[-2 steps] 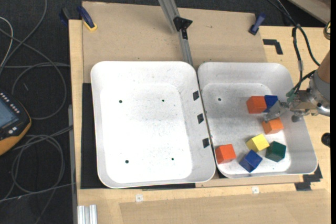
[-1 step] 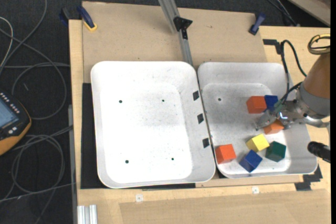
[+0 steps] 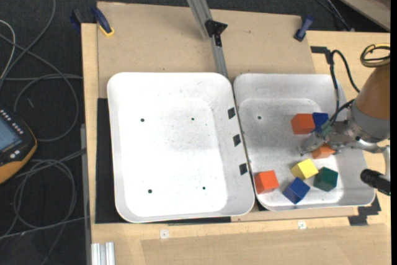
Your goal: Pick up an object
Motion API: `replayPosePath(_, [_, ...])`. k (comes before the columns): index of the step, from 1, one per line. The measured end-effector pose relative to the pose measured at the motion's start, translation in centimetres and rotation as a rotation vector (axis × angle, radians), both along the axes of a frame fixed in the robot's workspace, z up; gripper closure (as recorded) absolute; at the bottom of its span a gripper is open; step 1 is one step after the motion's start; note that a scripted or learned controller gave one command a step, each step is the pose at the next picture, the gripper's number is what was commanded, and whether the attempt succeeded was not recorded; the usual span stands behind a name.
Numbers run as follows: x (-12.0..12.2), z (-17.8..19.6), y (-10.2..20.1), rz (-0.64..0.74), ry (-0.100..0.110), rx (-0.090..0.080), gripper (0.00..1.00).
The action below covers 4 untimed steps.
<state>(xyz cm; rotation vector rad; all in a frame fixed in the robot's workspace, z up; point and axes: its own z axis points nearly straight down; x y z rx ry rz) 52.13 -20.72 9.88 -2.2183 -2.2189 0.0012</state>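
small orange block (image 3: 323, 151) lies under the gripper (image 3: 321, 141).

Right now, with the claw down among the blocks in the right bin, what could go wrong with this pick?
1. The claw sits in a tight cluster: orange block, blue block and a small orange piece crowd it, so it may nudge neighbours or close on none.
2. The yellow block and green block lie close below; a sweep could push them against the right bin wall.
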Motion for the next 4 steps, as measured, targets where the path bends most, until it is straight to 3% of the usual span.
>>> replayPosePath(1, [0.1, 1.2, 0.0, 0.001, -0.004, -0.001, 1.0])
replayPosePath(4, [-0.2, 16.0, 0.9, 0.002, -0.01, -0.004, 1.0])
